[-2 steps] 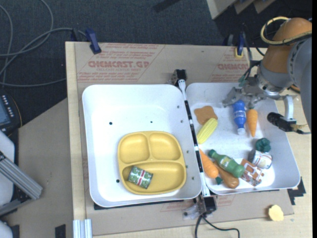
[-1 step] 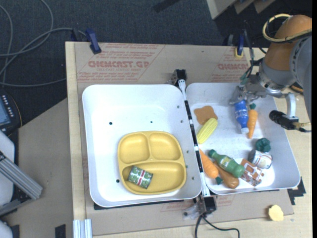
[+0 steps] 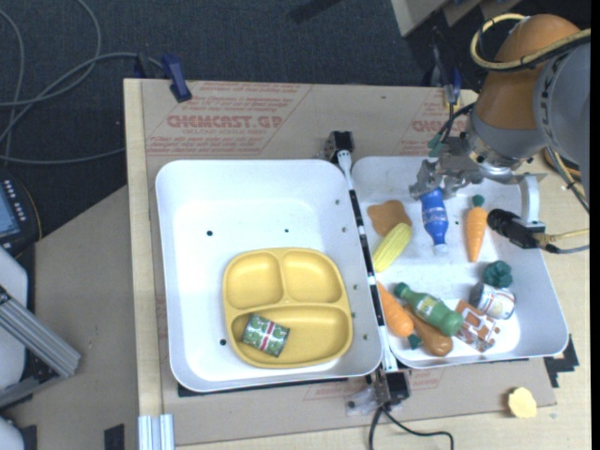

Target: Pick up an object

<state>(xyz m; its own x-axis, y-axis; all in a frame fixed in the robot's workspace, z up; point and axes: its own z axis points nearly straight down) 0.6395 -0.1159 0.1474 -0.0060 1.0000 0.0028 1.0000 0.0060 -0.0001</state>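
On your tabletop (image 3: 281, 120), brown board reads "CHEMCAST GP". Your gripper (image 3: 441, 178) sits over the blue bottle (image 3: 434, 217); I cannot tell its fingers' state.

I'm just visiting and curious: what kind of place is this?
Probably a robotics lab bench. An arm hangs over two white bins of toy food, such as a carrot, with loose cables on the carpet.

bench (image 3: 234, 125) | left bin (image 3: 187, 195), right bin (image 3: 544, 298), yellow piece (image 3: 521, 402)
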